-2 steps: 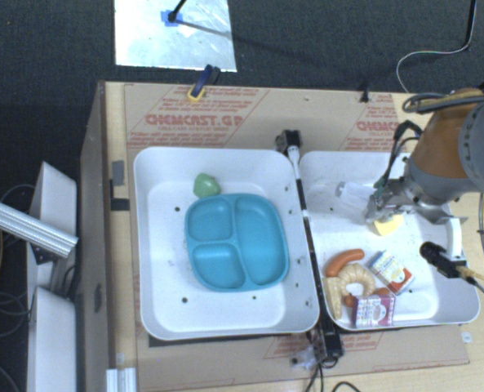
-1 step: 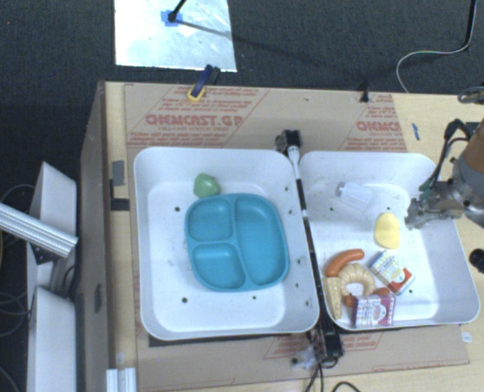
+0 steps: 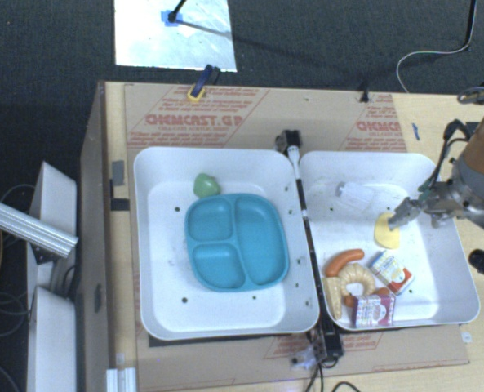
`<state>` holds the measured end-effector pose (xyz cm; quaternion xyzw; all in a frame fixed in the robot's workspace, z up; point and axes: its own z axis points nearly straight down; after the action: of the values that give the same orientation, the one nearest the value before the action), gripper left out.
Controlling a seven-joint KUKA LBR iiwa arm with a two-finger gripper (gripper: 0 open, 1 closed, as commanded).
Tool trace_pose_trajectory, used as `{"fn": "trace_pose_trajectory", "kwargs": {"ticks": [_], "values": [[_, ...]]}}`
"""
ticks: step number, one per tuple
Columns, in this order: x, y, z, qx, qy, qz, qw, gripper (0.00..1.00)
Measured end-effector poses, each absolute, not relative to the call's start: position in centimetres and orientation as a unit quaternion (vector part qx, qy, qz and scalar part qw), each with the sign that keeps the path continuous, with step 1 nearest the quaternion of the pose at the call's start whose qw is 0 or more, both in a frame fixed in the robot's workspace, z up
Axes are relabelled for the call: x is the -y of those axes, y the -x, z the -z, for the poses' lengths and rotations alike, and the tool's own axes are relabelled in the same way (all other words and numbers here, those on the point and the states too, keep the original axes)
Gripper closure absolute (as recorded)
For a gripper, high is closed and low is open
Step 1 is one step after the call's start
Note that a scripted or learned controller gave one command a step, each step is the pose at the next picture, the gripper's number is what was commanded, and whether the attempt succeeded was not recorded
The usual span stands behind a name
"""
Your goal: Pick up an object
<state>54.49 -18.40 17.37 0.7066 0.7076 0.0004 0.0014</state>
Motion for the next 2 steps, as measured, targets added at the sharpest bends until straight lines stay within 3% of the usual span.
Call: {"fn": "trace_pose_trajectory", "kwargs": {"ticks": [1, 2], "values": [[17.46, -57.63, -11.5, -0.708, -0.706, -0.0002, 0.0, 0.0], [17.13, -56.71, -11.4, -0.708, -0.706, -0.0001, 0.001, 0.0]]}}
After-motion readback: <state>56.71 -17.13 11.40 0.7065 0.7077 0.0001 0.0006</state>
